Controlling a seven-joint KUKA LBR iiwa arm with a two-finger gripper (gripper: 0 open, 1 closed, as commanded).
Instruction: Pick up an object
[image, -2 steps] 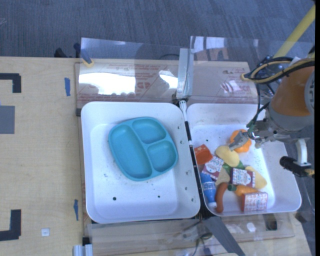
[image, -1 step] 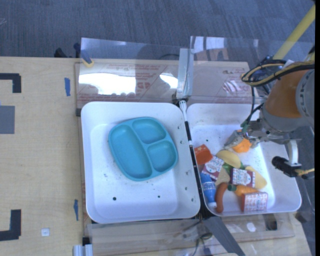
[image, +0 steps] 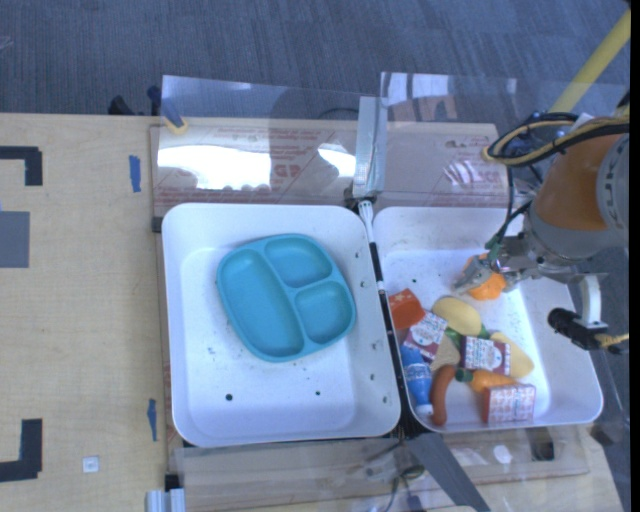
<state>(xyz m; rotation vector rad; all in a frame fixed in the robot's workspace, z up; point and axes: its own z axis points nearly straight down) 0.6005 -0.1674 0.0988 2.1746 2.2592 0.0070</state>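
Observation:
My gripper (image: 484, 270) hangs low over the back of the right bin (image: 570, 395), at the end of the grey arm with the orange band (image: 575, 190). A small orange piece (image: 488, 289) sits right at its tip, touching or just under it; the view does not settle whether it is gripped. In front of it lies a heap of toy food: a yellow lemon-like piece (image: 457, 313), an orange-red carton (image: 405, 306), a white and red packet (image: 483, 352), a red box (image: 512, 402) and a red sausage (image: 441, 391).
The left bin (image: 200, 400) bears a blue divided plate (image: 287, 295). A metal divider (image: 368, 160) and clear panels stand behind the bins. Black and yellow cables (image: 525, 135) trail by the arm. A black part of the arm (image: 575, 328) overhangs the right bin's right side.

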